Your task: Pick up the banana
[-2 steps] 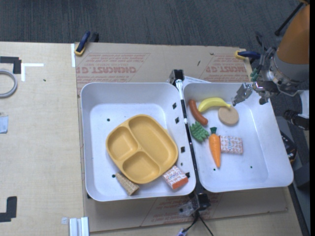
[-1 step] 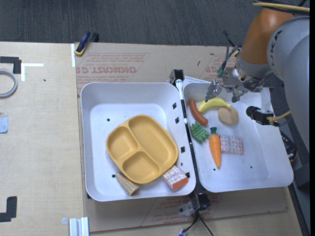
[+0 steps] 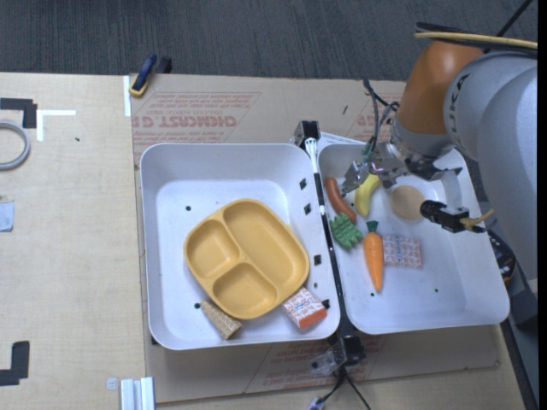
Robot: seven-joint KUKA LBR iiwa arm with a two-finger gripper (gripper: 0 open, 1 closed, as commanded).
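Right bin (image 3: 479, 306) wall crowds fingers (image 3: 369, 172) touching banana (image 3: 367, 194).

Cut off at the right edge: the grey arm (image 3: 504, 143). Covering the right bin's (image 3: 444, 310) far corner and the banana's (image 3: 367, 193) upper end. End effector (image 3: 373, 171) fingers too small and cluttered to read. Ring (image 3: 12, 147) on the worktop (image 3: 60, 272) clipped by the left edge.
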